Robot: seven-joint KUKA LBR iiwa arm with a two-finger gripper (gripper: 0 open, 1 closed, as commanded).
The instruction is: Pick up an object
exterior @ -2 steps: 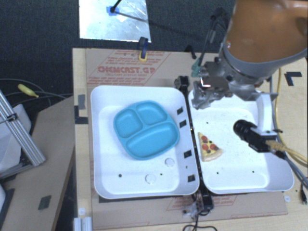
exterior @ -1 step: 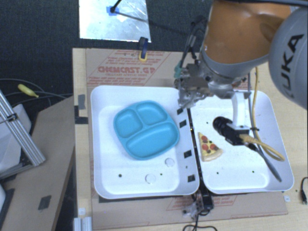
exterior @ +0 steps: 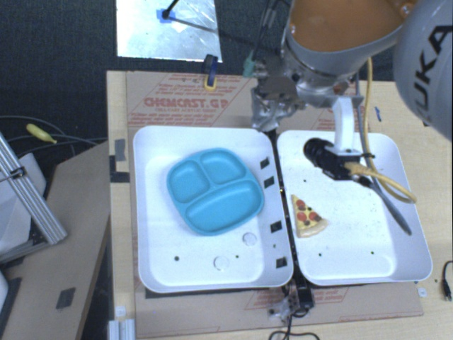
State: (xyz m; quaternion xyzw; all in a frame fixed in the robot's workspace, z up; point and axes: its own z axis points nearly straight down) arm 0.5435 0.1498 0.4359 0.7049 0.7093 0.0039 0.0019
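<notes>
A blue divided plate (exterior: 214,190) lies in the middle of the left bin (exterior: 152,261). A toy pizza slice (exterior: 308,217) rests in the right bin (exterior: 403,261), close to its left wall. My gripper (exterior: 268,116) hangs over the far end of the divider between the two bins, above and behind both objects. Nothing shows between its tips, and it touches neither the plate nor the pizza slice. The large grey and orange arm covers the upper right of the view.
Both bins sit on a cardboard sheet (exterior: 184,98) on the bench. A shiny foil panel (exterior: 166,20) lies beyond the bench's far edge, and a metal frame (exterior: 21,204) stands at the left.
</notes>
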